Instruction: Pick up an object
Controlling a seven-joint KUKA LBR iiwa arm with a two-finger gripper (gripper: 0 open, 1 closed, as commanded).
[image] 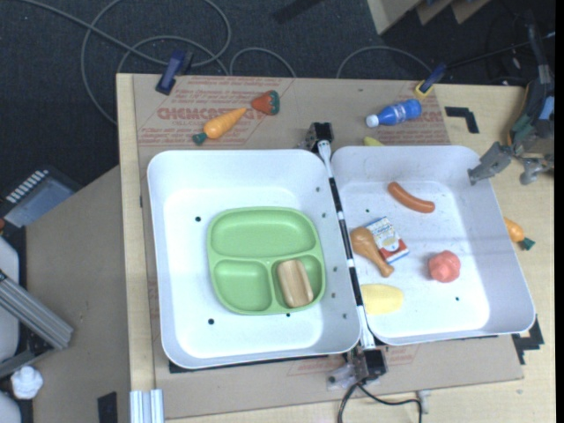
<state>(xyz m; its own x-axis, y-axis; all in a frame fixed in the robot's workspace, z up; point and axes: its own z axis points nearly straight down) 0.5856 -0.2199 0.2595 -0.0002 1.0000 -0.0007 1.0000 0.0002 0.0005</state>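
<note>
An object is not yet in my pincer [514, 159], which hangs over the right bin's [493, 311] far right corner, and I cannot tell its state. Nothing is done so far. Near the front edge lies a yellow piece [381, 300], then a pink ball [444, 266], a drumstick [369, 248] touching a small carton [388, 238], and farthest a sausage [411, 197]. The picking remains.

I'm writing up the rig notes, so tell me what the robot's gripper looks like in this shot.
The gripper at the view's right edge is grey metal with slim, angular finger parts. Above it sits a darker housing with a small teal-blue patch. The picture is too coarse for markings or cables.
</note>
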